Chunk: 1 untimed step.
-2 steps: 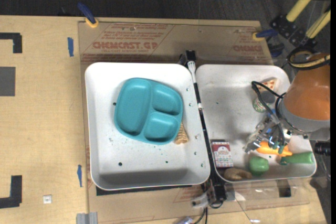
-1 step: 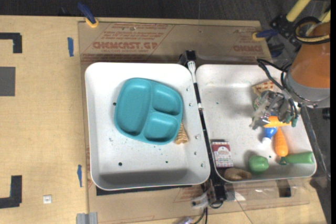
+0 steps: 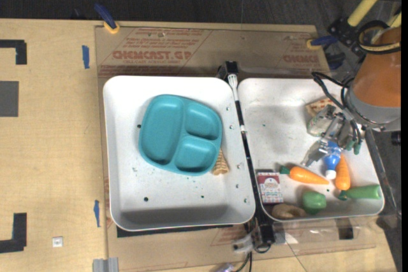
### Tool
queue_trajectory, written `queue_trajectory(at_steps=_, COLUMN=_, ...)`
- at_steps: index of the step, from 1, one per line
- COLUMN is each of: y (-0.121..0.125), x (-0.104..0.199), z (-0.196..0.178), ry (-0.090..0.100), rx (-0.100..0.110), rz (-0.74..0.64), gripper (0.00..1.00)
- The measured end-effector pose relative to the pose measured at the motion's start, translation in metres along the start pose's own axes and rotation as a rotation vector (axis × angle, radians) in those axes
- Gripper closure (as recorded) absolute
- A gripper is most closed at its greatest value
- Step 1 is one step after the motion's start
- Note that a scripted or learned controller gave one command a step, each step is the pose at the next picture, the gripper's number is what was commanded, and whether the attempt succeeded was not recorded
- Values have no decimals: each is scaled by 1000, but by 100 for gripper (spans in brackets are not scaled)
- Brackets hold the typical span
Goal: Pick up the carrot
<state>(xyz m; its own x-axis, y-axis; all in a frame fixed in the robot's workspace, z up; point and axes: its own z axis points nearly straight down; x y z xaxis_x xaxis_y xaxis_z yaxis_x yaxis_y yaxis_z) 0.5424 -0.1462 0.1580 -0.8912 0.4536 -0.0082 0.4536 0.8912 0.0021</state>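
Two white bins are sitting side by side on the tabletop [image 3: 51,137]. The left bin [image 3: 127,200] is carrying a teal divided plate [image 3: 180,134] near its centre, with a small tan waffle-textured piece [image 3: 220,164] poking out at the plate's 4 o'clock edge.

The arm [image 3: 377,83] is reaching in from 3 o'clock, its orange band showing above the right bin [image 3: 268,105]. The tool [image 3: 331,140] is hanging over that bin's 3 o'clock side — whether it is wide or narrow, cannot tell; wiring and metal parts are blurring together there.

The carrot [image 3: 308,175] is lying on the bin floor toward 5 o'clock, just below the tool, not between anything. A second small orange piece [image 3: 343,174] is lying just beside it at its 3 o'clock. A green vegetable [image 3: 313,201] and a green cylinder [image 3: 364,192] are resting along the 5 o'clock rim — a small red-and-white box [image 3: 270,186] is sitting at 7 o'clock.
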Motion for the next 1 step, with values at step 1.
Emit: queue_trajectory(at_steps=1, y=-5, x=58, z=63, ry=1, rx=-1, rz=-177, gripper=0)
